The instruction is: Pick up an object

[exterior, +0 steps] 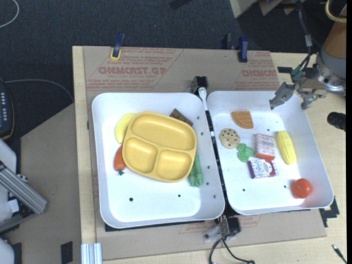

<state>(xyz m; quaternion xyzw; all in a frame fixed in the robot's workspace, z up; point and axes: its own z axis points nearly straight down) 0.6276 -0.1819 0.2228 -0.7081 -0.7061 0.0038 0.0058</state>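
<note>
A: Gripper (290, 97) hovers over the far right corner of the right-hand shallow white bin (319, 164), fingers spread wide, nothing between them.

B: Nearest candidate?

A: Flat orange-brown wedge, bread-like toy (242, 119), lying just in front and to the left of the gripper. Low profile, judged awkward to pinch.

B: Better pick?

A: Yellow plastic corn cob (286, 147), lying lengthwise near the bin's right wall, apart from its neighbours. Rounded, chunky; I'd judge it the easier target. Advice: centre over its middle, turn the fingers across its short axis, descend straight, close only once both fingers flank it.

B: Anything crowding it?

A: Red-and-white small packet (265, 145) sits just beside it on the left; keep the left finger clear. Round red tomato toy (301, 188) near the front corner, likely to roll
</note>
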